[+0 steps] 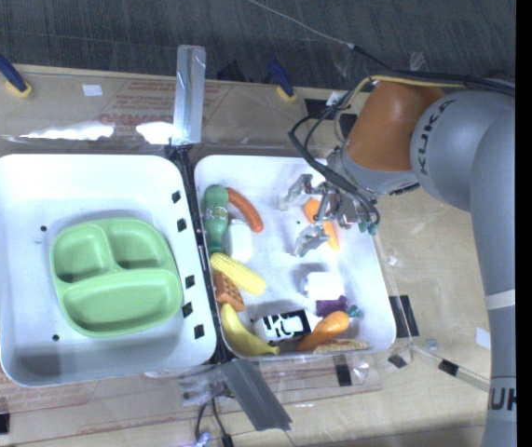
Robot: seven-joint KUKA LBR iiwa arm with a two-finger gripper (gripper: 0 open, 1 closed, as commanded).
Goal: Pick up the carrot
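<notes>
a slanted overhead view of 2 white bins on a desk. the left bin holds a green divided plate. the right bin holds toy food: a sausage, corn, a banana. the carrot, orange with a green top, lies near the bin's front right corner, touching a black-and-white card. the gripper hangs over the bin's rear, fingers apart, an orange piece just beside them, well apart from the carrot. the carrot looks like light, stiff, smooth plastic; gripping across its thick middle seems safest.
</notes>
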